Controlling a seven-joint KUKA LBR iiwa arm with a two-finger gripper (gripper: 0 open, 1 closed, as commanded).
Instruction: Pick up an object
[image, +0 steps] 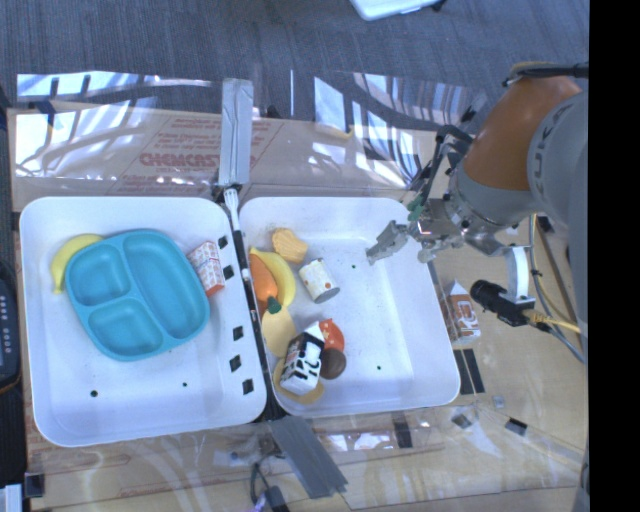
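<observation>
My gripper (408, 250) hangs over the upper right part of the right bin (400, 330), open, with nothing between its fingers. Along that bin's left side lie the objects: an orange bread-like piece (290, 245), a banana with a carrot (267, 280), a white can (319, 280), a yellow pear-like fruit (278, 326), a black-and-white carton (303, 362), a red fruit (333, 333) and a brown ball (334, 365). The white can is the nearest to the gripper, about a hand's width to its lower left.
The left bin (60, 390) holds a blue divided plate (135, 293), a yellow banana (68, 256) at the plate's left edge and a red-and-white can (207, 268). A small box (462, 316) lies on the bench right of the right bin. The grey arm (520, 150) reaches in from the upper right.
</observation>
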